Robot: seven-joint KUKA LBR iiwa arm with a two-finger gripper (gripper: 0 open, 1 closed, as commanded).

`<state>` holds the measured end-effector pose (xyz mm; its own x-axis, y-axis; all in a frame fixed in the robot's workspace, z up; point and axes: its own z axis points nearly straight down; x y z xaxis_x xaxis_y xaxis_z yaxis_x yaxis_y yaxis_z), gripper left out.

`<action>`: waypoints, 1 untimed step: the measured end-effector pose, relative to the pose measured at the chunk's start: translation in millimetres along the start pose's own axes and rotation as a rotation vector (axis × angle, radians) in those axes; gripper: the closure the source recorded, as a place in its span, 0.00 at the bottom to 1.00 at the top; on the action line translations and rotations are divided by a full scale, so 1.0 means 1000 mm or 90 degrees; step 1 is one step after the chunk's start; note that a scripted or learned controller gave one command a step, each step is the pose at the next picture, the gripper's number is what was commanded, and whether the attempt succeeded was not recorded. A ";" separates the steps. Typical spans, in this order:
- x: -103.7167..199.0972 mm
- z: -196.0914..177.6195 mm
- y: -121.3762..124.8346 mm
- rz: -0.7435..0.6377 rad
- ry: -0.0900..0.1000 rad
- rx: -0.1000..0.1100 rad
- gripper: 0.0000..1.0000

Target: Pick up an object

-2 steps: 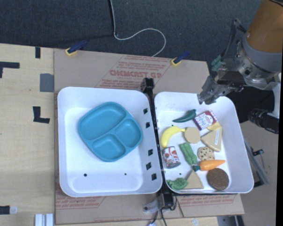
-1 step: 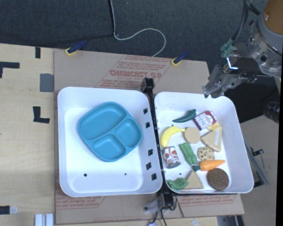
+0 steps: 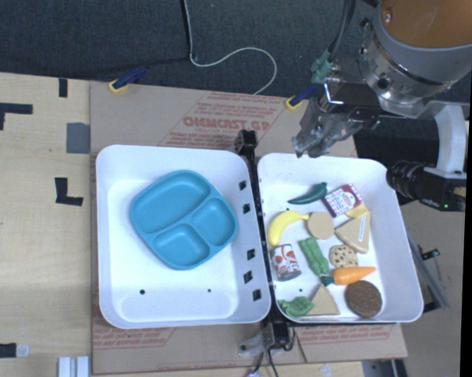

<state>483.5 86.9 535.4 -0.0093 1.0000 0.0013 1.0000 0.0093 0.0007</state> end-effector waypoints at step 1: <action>0.072 0.001 0.000 0.000 0.000 0.001 1.00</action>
